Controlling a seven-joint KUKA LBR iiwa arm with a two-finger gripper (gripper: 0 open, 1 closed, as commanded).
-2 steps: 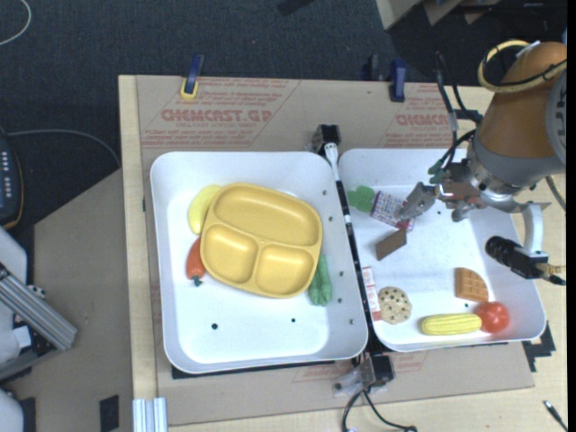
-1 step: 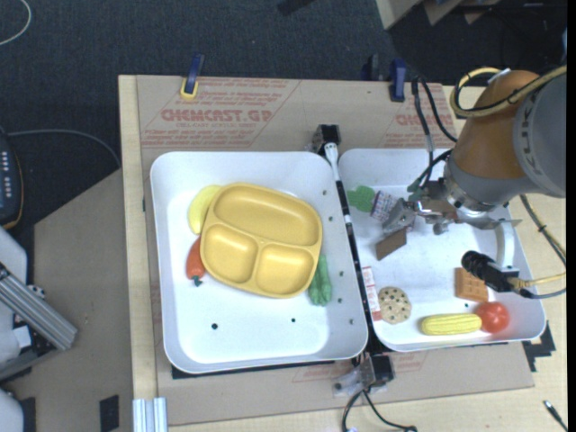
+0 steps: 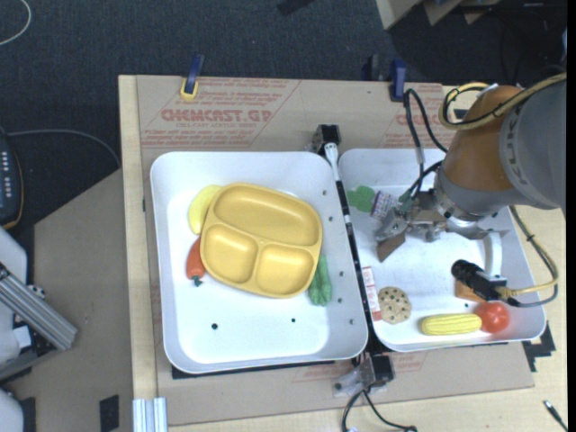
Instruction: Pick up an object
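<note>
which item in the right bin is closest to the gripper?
The green item at the right bin's upper left, just left of the gripper. The cookie, corn cob and tomato lie lower.

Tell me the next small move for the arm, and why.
Probably lower the gripper a little where it is: it hangs over the right bin beside a green object, and nothing shows between its fingers, so it holds nothing yet.

Lighting even & bright, overhead. White bins [image 3: 175, 241] near blown out, soft glare on yellow divided plate [image 3: 261, 238]. Shadows faint, short, under the arm [image 3: 504, 151]. Dark carpet [image 3: 135, 25] up top dim. Overall slightly soft, low-res; arm a bit blurred.
</note>
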